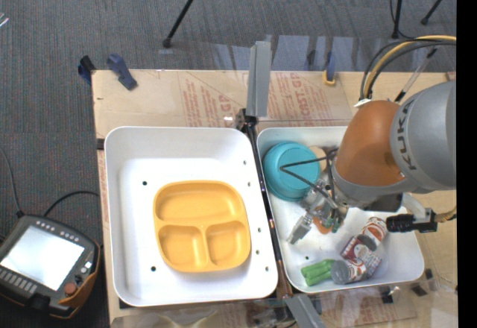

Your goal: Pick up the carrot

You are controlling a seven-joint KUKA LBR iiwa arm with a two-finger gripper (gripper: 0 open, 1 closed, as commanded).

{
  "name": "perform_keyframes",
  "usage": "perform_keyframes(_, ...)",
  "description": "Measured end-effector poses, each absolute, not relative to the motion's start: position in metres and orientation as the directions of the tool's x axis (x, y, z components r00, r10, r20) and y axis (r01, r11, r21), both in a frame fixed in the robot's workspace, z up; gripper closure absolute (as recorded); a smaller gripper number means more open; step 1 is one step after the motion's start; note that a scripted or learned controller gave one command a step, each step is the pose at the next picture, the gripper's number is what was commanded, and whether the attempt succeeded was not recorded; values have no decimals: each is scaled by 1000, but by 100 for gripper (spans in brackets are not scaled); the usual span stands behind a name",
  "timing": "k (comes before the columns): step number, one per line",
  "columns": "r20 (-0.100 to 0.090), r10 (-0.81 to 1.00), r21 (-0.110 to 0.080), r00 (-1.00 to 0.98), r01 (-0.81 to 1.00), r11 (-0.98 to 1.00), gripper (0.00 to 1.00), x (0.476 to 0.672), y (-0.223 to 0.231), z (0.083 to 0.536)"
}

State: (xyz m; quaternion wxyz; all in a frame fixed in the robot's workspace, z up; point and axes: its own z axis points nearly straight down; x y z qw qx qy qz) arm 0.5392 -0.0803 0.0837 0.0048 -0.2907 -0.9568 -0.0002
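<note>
The carrot (323, 225) shows as a small orange piece on the floor of the right bin (402, 263), just below the blue bowl. My gripper (317, 227) hangs right over it, reaching down from the grey and orange arm. Its fingers stand apart, the light one (301, 231) to the left and the dark one (335, 221) to the right. The carrot lies between them, close to the right finger, and most of it is hidden by the gripper. I cannot tell whether either finger touches it.
A blue bowl (288, 168) lies at the back left of the right bin. A red and white can (365, 247) and a green object (318, 272) lie near its front. The left bin (127, 170) holds a yellow divided plate (201, 226).
</note>
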Motion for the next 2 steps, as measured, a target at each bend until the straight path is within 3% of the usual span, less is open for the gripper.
perform_keyframes(1, 0, 418, -1, -909, 418, 909, 0, 477, -148, 87)
perform_keyframes(2, -4, 407, 0, -913, 407, 913, 0, 491, -214, 131)
